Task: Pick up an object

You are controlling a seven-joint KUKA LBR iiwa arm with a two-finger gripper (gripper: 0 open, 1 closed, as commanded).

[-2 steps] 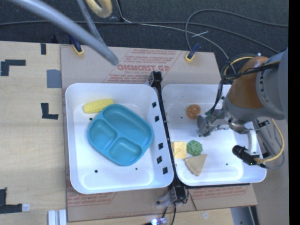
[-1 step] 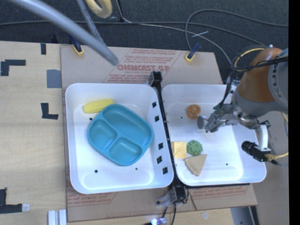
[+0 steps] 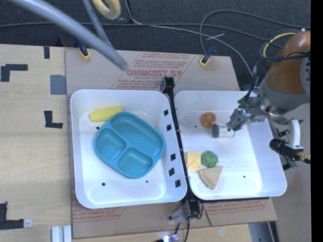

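My gripper (image 3: 222, 131) reaches into the right bin (image 3: 252, 185) from the right, its tip low over the bin floor. An orange-brown round piece (image 3: 208, 119) lies just left of and behind the tip, apart from it. Nearer the front of the same bin lie a yellow cheese block (image 3: 193, 161), a green broccoli-like piece (image 3: 209, 159) and a tan wedge (image 3: 212, 176). In the left bin (image 3: 86, 185) rest a blue divided plate (image 3: 130, 143) and a yellow corn cob (image 3: 105, 114).
A black divider (image 3: 174, 140) runs between the two bins. Cables (image 3: 222, 39) trail over the dark surface behind the bench. A grey pole (image 3: 65, 19) crosses the upper left. The arm's grey body (image 3: 285, 84) stands over the right bin's far right side.
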